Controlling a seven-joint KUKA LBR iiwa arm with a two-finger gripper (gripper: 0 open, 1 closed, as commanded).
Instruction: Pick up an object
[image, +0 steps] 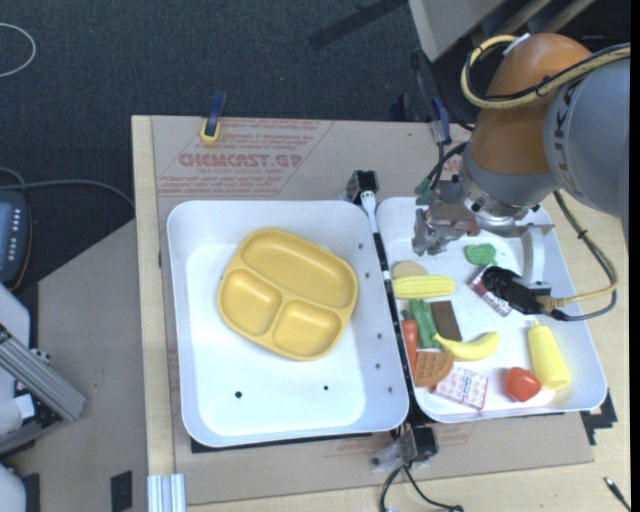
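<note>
My gripper hangs over the far left corner of the right bin, open, with nothing between its fingers. Just below it lie a beige bun and a corn cob. A green leafy piece sits to its right. Further toward the front are a banana, a brown bar, a green pickle, a carrot, a waffle and a cracker packet. A yellow bottle and a red tomato lie at the front right.
The left bin holds a yellow divided plate. A small red and white item lies beside the wrist's black part. The divider between the bins runs just left of the gripper.
</note>
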